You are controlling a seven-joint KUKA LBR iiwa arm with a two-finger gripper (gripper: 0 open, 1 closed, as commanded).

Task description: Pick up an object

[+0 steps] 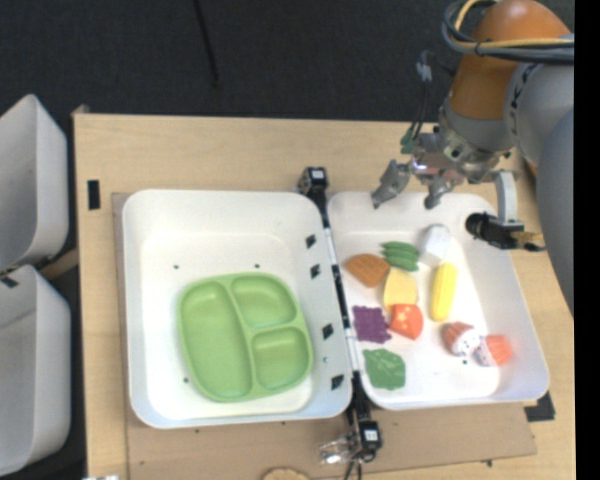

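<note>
Camera view, near edge first: a tan wooden bench carries two shallow white bins side by side. The left bin holds a green three-compartment tray, lying toward its near side. The right bin holds a loose cluster of small toy items: a green leafy piece nearest, then a purple piece, a red piece, a red-and-white item and an orange-pink block; further back a yellow block, a yellow corn cob, an orange-brown piece, a green pod and a white object. Beyond the bench the floor is dark.

The gripper hangs over the far edge of the right bin, fingers spread apart with nothing between them. It is clear of every item.

The arm's upper links are cut off at the right. Several toy shapes are too small to identify.
</note>
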